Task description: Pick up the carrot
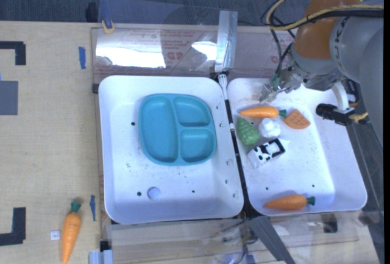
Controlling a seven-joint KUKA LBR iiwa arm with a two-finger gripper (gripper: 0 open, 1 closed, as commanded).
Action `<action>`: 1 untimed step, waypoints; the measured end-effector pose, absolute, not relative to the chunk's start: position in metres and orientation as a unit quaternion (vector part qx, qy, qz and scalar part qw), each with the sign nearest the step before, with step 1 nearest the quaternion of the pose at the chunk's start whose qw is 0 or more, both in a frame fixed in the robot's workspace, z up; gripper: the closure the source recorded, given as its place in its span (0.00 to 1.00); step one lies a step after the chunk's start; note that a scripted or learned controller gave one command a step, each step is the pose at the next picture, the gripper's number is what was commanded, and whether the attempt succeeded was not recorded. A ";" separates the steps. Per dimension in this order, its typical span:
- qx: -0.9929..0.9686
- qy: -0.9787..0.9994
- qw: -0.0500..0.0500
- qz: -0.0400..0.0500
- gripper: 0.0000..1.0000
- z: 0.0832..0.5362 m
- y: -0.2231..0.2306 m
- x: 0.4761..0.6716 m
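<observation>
Claw (272, 89) | finger state unclear, above right bin | carrot (260, 113) | smooth orange taper, green tip

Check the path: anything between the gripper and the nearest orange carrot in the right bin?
Nothing visible. The gripper hangs over the far part of the right white bin, and the orange carrot with green top lies just below it in view, bare bin floor between. The green toy and white toy sit beyond it.

Both bins (116, 135) are white; the divided plate (178, 128) is turquoise. Three carrots (260, 112) are orange with green tops. One toy (268, 152) is black-and-white patched. The table (42, 153) is pale wood.
</observation>
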State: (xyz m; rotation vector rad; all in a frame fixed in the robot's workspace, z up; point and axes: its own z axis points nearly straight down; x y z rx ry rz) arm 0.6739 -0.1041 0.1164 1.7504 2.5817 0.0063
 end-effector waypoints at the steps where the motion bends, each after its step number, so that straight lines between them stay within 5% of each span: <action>1: 0.561 0.828 0.005 0.000 0.00 0.113 -0.102 0.671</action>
